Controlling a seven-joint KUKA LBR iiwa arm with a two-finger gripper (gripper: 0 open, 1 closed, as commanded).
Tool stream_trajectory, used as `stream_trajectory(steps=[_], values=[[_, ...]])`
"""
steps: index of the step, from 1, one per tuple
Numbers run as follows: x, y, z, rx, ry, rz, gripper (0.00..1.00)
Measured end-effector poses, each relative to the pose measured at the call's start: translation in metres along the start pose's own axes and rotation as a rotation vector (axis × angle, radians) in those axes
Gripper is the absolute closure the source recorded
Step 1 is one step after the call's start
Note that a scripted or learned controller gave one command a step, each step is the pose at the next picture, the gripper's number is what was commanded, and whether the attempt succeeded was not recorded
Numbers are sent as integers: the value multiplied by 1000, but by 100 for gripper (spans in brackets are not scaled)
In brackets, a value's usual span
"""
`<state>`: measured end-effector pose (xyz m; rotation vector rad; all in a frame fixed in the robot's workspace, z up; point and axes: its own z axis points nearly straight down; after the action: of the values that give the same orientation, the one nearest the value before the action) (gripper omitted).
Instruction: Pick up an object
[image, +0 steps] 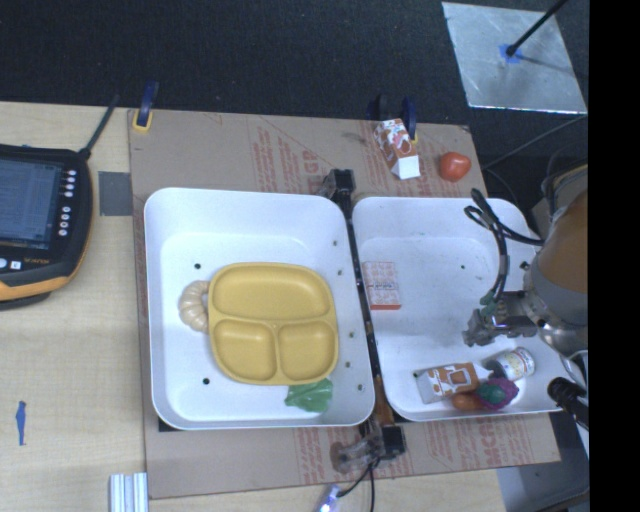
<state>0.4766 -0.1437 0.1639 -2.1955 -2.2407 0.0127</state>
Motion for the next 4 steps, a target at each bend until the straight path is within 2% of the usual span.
stream_trajectory(steps=[1, 2, 4], values=[[56, 74, -29, -6, 4, 16, 100], [105, 49, -28, -4, 2, 14, 100], [103, 49, -48, 1, 3, 6, 100]])
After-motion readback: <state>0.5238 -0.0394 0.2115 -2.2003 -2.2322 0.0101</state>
